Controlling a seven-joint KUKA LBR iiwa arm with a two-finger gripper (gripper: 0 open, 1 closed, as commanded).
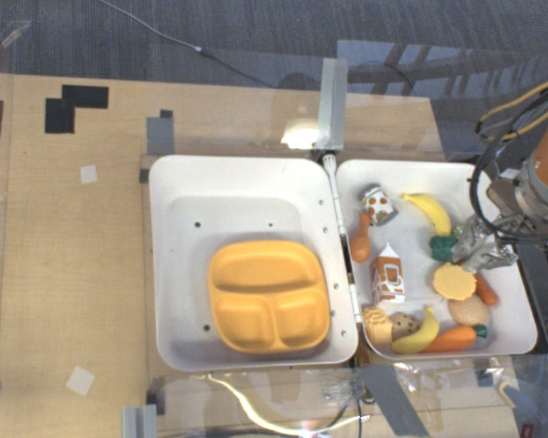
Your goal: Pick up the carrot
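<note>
a: what is looking risky here?

b: the crowding. the gripper (482,245) is hanging low over the right bin (528,336), among the toy food, and the carrot (450,339) is lying at the near edge of that bin, pressed up against a banana (418,333) and touching a tan round piece (467,311). any descent there is likely nudging a neighbour or closing on two things at once.

a: is the claw gripping anything?

b: i cannot tell; the metal at its tip is blurring into the clutter, so neither open nor closed is readable.

a: anything else that might be confusing it?

b: a second small orange piece (487,291) is sitting just beside the gripper (possibly another carrot), and it is nearer than the big one, so a wrong pick seems possible.

a: and the carrot itself?

b: orange, tapering leftward, green stub at its right end, lying flat and looking smooth. the yellow tray (268,295) is sitting in the left bin (178,272), well apart.
</note>
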